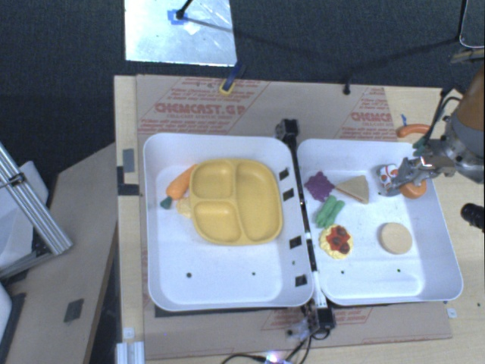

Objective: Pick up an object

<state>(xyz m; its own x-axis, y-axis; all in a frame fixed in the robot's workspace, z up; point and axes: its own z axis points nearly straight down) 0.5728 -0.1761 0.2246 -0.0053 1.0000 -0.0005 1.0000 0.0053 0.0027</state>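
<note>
We judge the arm to be at the grasp step, low over the right bin (436, 275) and not yet lifting. The likeliest target is a small orange piece (414, 189) at the bin's far right, lying just under the hand (395, 182). Touching it on the left is a small white and red item (387, 174). The hand sits right on these two, but we cannot tell how wide it stands or whether anything is pinched in it.

Next, the move calls for closing on one piece alone, then rising straight up.

Left of the hand lie a tan wedge (354, 189), a purple piece (319, 184) and a green piece (329, 211). Nearer us are a pizza toy (336, 240) and a round biscuit (395, 237). The left bin (163, 279) holds a yellow tray (231, 201) with a carrot (179, 183) beside it.
</note>
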